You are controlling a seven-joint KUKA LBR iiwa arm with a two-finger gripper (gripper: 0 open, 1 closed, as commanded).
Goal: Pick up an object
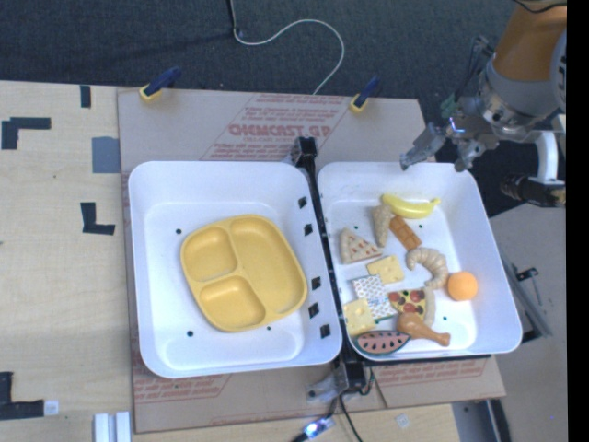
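Hovering above right bin's (488, 238) far rim, end effector (440, 154) spread wide, empty, arm (529, 44) raised.

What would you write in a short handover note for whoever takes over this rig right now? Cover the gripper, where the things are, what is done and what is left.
Gripper: open, holding nothing, raised over the far rim of the right bin.
Things: toy foods lie in the right bin, among them a banana, an orange, a drumstick and a watermelon slice. A yellow divided plate sits in the left bin.
Done: nothing picked.
Left: descend on one item, the banana being nearest, close and lift.
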